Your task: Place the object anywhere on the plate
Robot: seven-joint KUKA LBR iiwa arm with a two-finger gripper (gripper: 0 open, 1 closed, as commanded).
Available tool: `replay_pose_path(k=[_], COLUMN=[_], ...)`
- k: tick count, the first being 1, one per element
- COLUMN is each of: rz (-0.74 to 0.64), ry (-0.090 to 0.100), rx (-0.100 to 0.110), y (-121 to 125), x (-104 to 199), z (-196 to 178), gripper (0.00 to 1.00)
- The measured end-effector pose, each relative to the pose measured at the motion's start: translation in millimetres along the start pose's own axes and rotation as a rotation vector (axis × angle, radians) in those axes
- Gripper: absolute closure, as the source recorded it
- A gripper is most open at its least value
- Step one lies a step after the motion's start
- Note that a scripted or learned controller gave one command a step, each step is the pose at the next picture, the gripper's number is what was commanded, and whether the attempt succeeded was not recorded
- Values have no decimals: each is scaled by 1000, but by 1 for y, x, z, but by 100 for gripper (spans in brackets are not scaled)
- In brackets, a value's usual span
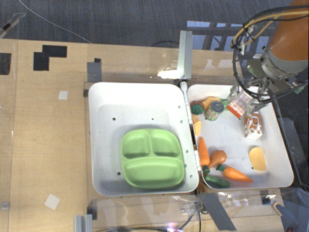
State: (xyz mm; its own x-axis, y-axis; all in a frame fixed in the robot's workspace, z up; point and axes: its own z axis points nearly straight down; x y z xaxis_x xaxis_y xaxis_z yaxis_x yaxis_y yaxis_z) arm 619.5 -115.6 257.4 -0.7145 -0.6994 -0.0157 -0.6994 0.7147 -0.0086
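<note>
The gripper (246, 100) hangs over the right bin (285, 170), at its one-o'clock corner; I cannot tell what its grasp is doing. A small packet (238, 106) lies beneath it. The green plate (152, 157) sits at eight o'clock, well apart.

The left bin (104, 129) holds a green plate (152, 157) toward its front; bare floor lies open behind and to the left of it. The right bin (277, 151) is crowded: carrots (219, 166) along the divider, a can (214, 110) and cartons (246, 115) at the back. Open floor remains at its centre, between carrots and yellow piece (258, 158).
</note>
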Motion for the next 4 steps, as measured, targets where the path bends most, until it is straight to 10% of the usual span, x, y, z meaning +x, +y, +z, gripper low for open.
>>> replay_pose_path(k=[1, 2, 3, 4], rz=[34, -176, -348, -392], ry=[11, 7, 10, 4], rx=[-7, -2, -8, 7], y=[63, 0, 112, 101], x=[31, 9, 75, 81], z=[45, 16, 31, 132], gripper=[100, 100, 100, 100])
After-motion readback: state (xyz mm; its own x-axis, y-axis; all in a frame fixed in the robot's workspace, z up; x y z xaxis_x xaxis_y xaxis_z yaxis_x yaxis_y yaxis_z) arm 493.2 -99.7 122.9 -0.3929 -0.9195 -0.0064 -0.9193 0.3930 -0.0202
